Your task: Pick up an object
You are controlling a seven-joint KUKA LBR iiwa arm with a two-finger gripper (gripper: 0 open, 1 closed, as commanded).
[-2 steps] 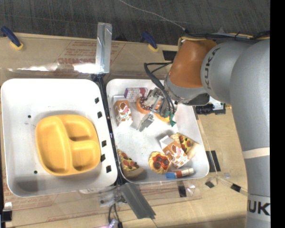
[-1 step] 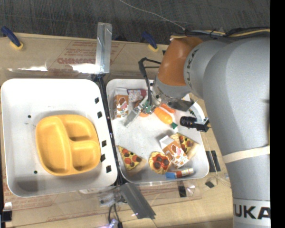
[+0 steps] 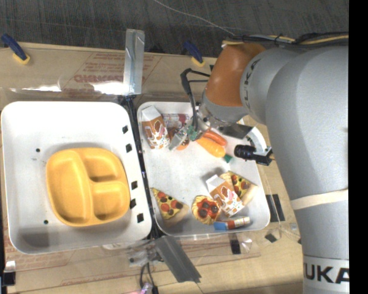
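Arm: the gripper [image 3: 189, 129] is down in the right bin [image 3: 178, 185], at its upper edge.
Claw: state cannot be told — the wrist hides it.
Nearest object: the toy carrot [image 3: 211, 144], just beside it, lying on the bin floor.
Progress: nothing lifted yet — grasp and raise remain.

Even, fairly bright overhead light. The two shallow white plastic bins [image 3: 24, 164] look slightly washed out, with soft grey shadows along their inner walls. The large grey robot arm [image 3: 306, 121] is soft-focused. Overall image mildly grainy and low-resolution.
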